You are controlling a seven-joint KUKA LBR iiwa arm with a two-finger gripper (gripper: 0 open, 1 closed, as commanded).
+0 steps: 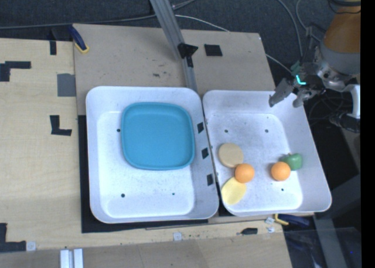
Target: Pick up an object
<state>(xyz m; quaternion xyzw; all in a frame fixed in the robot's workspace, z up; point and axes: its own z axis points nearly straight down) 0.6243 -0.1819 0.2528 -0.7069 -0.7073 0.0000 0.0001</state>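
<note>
A grey arm with an orange band hangs its two-finger gripper [289, 98] over the far right corner of the right-hand shallow white bin [258, 119], fingers spread apart and holding nothing. The pickable things lie well apart from it, toward the bin's near edge: a round tan disc-shaped piece [231, 155], a small orange ball [244, 173] touching or just beside it, a pale yellow flat oval piece [234, 192] below that, and, nearer the right wall, a second orange ball [280, 170] beside a small green object [293, 160]. That right-hand pair lies closest to the gripper, almost straight toward the camera from it. The bin floor between is bare and speckled, leaving room for a descent. The left-hand white bin [105, 143] carries a blue square plastic plate [157, 135]. Both bins rest on a wooden table [35, 143].
</note>
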